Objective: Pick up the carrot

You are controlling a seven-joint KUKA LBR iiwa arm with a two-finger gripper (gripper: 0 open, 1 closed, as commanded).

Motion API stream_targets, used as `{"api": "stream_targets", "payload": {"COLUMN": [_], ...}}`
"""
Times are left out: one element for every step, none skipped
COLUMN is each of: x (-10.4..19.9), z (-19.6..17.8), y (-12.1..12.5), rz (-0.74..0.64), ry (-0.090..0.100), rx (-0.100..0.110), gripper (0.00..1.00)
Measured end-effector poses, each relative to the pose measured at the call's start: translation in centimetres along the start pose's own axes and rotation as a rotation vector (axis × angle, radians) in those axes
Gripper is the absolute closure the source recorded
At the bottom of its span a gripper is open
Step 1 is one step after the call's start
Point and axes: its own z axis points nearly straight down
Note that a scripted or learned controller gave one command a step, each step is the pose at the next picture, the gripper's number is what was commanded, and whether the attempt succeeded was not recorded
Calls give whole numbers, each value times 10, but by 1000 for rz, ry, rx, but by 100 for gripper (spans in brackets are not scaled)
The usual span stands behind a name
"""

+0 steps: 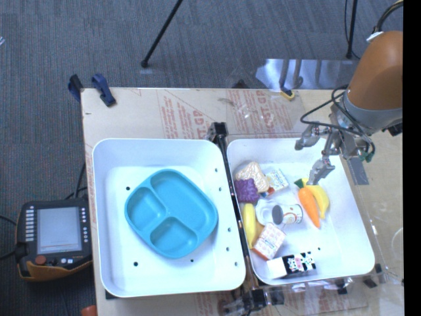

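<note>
Hovering at right of frame, the metal two-finger tool [320,170] looks spread and pinches nothing, poised just above the small orange carrot [308,205], which lies against a yellow banana [320,199] in the right white bin [363,242].

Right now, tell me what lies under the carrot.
The carrot lies across a yellow banana, inside the right bin. What the banana hides beneath the carrot cannot be seen.

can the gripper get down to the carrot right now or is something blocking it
Probably yes. The gripper hangs just above the carrot's leafy end with nothing over it. The banana lies tight against its right side, and a can lies to its left, which could crowd the grasp.
</note>
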Motion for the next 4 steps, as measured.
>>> {"api": "stream_targets", "payload": {"x": [30,99,96,138], "z": [91,117,108,118], "y": [-1,-24,-21,18], "rz": [-108,149,143,420], "ry": [-10,4,3,7], "rx": [1,-2,-3,-2], "gripper": [0,0,100,100]}}
